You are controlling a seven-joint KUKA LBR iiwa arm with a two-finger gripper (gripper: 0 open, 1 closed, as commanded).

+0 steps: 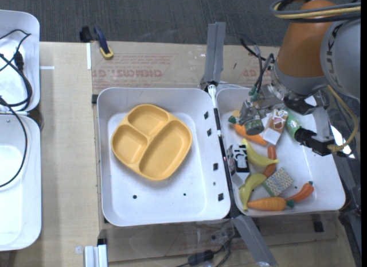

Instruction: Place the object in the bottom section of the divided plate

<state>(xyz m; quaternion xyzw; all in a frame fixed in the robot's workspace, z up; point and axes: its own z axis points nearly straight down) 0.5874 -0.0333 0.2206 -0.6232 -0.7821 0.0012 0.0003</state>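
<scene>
Claw [252,112] hangs just above a carrot [256,138]; grip state unclear. Center over one toy before clenching, avoiding neighbours.

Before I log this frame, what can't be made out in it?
- Gripper: finger state and any hold unreadable in the camera view, lost in clutter under the wrist.
- Small carton: label too small.
- Dark object by the right bin's left wall: identity unclear.
- Divided plate: nothing hidden.

Blue clamp [103,42] (bench's far edge), cables [14,82]
</scene>
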